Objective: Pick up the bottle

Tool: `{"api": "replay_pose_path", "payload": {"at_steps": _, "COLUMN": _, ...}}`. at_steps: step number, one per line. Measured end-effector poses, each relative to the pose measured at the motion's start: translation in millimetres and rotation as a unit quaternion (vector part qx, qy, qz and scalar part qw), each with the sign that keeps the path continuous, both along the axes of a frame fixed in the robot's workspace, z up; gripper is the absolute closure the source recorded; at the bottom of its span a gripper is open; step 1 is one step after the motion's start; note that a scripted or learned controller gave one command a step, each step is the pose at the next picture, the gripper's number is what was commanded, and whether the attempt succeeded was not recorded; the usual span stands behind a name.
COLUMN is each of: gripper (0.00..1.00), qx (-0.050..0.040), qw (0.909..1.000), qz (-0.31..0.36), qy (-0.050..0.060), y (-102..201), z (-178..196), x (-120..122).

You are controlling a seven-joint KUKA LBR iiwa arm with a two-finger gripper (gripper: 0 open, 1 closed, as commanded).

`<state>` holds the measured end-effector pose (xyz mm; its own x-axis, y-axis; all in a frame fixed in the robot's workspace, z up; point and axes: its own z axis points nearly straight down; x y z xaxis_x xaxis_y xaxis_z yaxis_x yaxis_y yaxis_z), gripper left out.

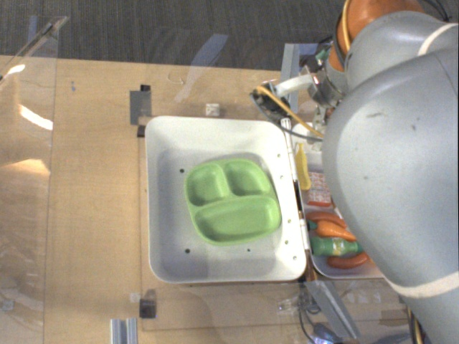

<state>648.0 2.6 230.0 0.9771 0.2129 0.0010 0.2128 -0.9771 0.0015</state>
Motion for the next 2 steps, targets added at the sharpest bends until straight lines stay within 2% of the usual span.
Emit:
{"api": "replay_pose_path", "payload": {"at_steps": 1, "gripper": 1.00, "qx": 0.0001, "qw": 1.0000, "qz": -0.001, "qy": 0.000, "y": -38, "z": 14, "x": -17}}
{"api": "replay_pose_path", "payload": {"at_steps": 2, "gripper": 1.00, "qx": 0.0001, "qw": 1.0000, "qz": -0.004, "qy": 0.001, "y": -122, "z": 42, "x": -6}}
